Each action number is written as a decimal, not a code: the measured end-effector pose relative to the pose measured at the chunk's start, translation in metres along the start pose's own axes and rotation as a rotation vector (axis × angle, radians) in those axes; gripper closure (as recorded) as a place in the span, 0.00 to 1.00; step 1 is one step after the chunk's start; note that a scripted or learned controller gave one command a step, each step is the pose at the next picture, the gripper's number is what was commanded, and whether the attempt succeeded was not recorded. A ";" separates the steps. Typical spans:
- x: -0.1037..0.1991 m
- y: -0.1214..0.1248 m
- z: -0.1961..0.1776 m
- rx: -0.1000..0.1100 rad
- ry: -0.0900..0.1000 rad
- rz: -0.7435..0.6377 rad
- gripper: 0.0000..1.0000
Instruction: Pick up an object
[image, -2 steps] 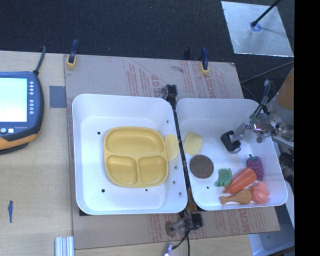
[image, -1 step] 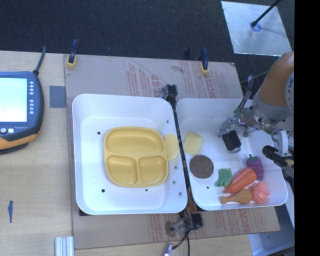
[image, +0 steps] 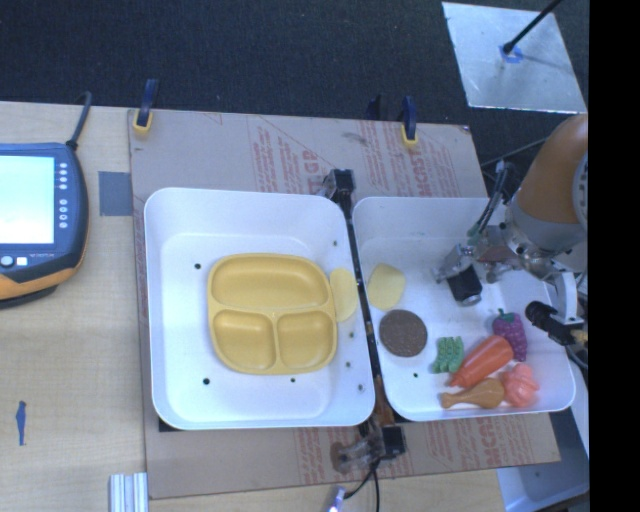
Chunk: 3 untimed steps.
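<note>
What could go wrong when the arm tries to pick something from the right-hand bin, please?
1. The carrot, grapes, drumstick and green piece lie crowded together, so a grab may catch two or knock neighbours.
2. They sit near the bin wall, so a low approach might hit it.
3. The brown disc looks flat and may slip.

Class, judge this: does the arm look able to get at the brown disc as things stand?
Probably yes: the disc lies flat in the right bin, touching nothing, nothing over it, and the arm hangs above that bin.
</note>
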<state>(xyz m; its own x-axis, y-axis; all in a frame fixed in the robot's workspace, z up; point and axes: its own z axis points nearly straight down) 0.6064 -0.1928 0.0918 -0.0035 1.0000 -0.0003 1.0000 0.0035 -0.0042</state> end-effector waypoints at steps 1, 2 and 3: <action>-0.001 0.000 -0.010 0.001 0.000 -0.002 1.00; 0.094 -0.029 0.000 -0.001 0.000 -0.003 1.00; 0.157 -0.004 -0.101 -0.002 0.001 -0.001 1.00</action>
